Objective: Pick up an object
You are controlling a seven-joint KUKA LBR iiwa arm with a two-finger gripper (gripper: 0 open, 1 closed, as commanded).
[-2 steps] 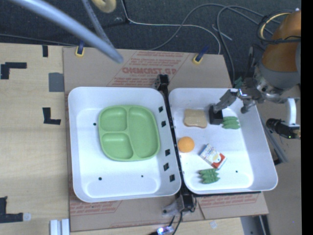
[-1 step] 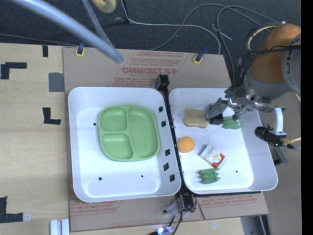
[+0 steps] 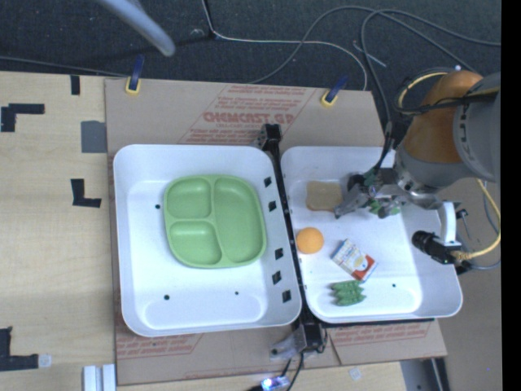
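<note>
The right bin (image 3: 407,300) holds a tan flat piece (image 3: 321,195) at its back left, an orange ball (image 3: 309,240) by the left wall, a small white and red packet (image 3: 352,260) in the middle and a green object (image 3: 348,292) near the front. My gripper (image 3: 364,199) hangs low over the back of this bin, just right of the tan piece and above the packet. Its dark fingers point left toward the tan piece. Something green shows at the fingers; what it is I cannot tell.
The left bin (image 3: 138,243) bears a green divided plate (image 3: 215,220). A black divider with clips (image 3: 281,235) runs between the two bins. Cables (image 3: 342,31) trail across the dark floor behind the bench. A grey pole (image 3: 122,6) crosses the top left corner.
</note>
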